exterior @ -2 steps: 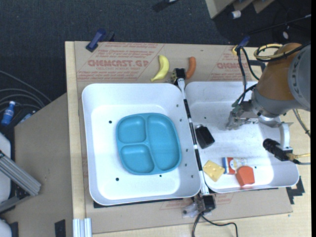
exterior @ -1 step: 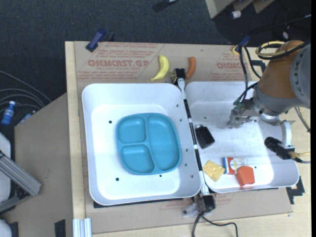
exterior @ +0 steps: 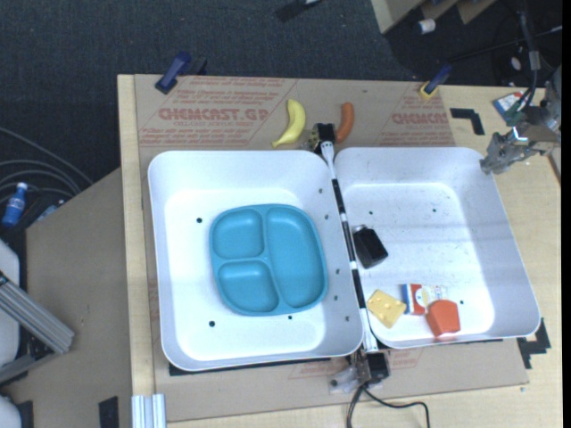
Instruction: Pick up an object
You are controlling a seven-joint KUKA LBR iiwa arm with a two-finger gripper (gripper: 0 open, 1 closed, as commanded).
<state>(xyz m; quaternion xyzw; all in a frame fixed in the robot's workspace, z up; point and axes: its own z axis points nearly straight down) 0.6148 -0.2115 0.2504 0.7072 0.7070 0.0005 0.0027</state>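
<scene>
The right bin holds a black block by its left wall. Along its front lie a yellow cheese wedge, a small red-and-white carton and an orange cup. My gripper hangs at the far right, over the back right corner of that bin, well away from all these objects. Nothing shows in its grasp. A blue divided plate lies in the middle of the left bin.
A yellow toy banana and an orange toy carrot lie on the bench behind the bins. A black clip sits at the bins' shared back corner. Blue clamps hold the bench's back edge.
</scene>
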